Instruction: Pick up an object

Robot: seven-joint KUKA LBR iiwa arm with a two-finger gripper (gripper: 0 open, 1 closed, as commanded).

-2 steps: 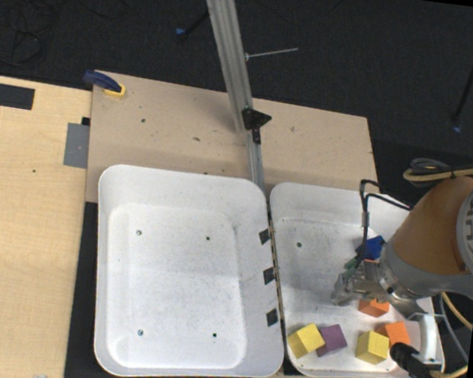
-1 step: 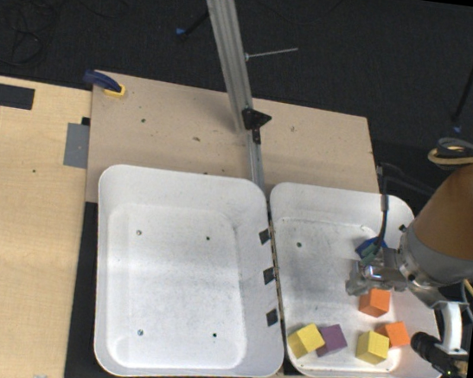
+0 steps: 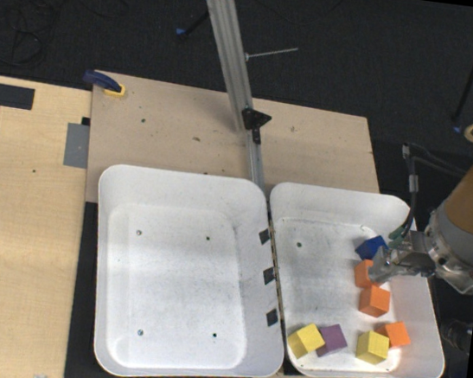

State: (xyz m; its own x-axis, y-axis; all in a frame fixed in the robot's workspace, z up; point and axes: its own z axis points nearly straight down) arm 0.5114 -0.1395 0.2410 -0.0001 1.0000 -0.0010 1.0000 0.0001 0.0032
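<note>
A: Orange block (image 3: 365,273), right bin (image 3: 329,214), far side: the claw (image 3: 380,263) sits right over it, touching or nearly so.
B: Clenched on it?
A: Can't tell; the view is too blurred there.
B: Around it?
A: Blue block (image 3: 371,245) just behind, another orange cube (image 3: 374,300) in front; yellow (image 3: 306,339) and purple (image 3: 333,337) ones along the near edge.
</note>
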